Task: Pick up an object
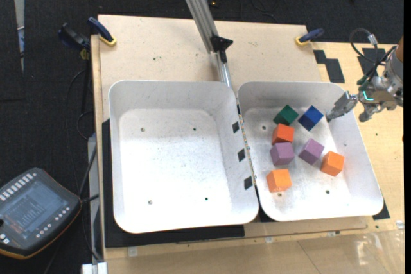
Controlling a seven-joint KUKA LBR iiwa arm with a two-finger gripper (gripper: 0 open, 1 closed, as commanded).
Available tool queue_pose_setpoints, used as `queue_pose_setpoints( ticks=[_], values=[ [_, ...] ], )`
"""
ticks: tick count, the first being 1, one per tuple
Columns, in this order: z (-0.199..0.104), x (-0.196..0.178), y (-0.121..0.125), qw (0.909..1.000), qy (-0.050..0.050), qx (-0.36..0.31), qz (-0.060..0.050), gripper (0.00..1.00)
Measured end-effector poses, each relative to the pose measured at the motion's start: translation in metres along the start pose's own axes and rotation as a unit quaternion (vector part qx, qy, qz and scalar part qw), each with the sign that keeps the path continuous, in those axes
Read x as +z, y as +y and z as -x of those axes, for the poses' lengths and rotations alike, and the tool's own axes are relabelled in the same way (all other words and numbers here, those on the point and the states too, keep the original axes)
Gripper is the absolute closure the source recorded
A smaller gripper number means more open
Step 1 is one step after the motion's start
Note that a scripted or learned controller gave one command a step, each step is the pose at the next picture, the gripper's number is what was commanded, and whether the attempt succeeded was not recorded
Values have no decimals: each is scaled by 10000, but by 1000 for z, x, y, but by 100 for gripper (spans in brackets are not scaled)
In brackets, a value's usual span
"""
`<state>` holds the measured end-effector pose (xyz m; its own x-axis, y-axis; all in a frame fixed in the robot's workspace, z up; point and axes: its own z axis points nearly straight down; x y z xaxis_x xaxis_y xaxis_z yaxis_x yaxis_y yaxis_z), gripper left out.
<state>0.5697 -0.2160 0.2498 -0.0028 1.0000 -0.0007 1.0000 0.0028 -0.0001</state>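
Listing the contents at this moment, right-hand shallow white plastic bin first. It holds seven small cubes in a loose cluster near its middle:

- dark green cube, at the far side of the cluster
- blue cube, just beside the green one and nearest the gripper
- orange cube, touching or almost touching the purple one below it
- purple cube
- second purple cube, turned at an angle
- orange cube at the right, close beside that purple one
- orange cube nearest the camera, standing a little apart

The left-hand shallow white plastic bin sits side by side with the right one.

Two-finger metal gripper: over the right bin's far right rim, at the end of the arm entering from the right. Its two fingers stand apart, released, with nothing between them.

Governing relation: every cube lies to the left of the fingers and lower in the picture. The blue cube is the closest candidate, a short way left of the fingertip. Being cubes, none has a long axis to align with; only the tilted purple one would ask for wrist rotation. The task appears to be at the approach stage, with no grasp yet made.

Writing and labels: no legible brand or text. A grey handheld control pendant lies at lower left, its screen too blurred to read.
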Motion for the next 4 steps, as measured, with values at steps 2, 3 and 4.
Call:
queue_pose_setpoints(
  ticks=[2,3,4],
  values=[
    [-8,103,0,10000,13,10,-28,0],
    [-9,155,0,10000,8,16,-3,0],
    [-8,142,1,10000,-3,15,15,100]
  ],
)
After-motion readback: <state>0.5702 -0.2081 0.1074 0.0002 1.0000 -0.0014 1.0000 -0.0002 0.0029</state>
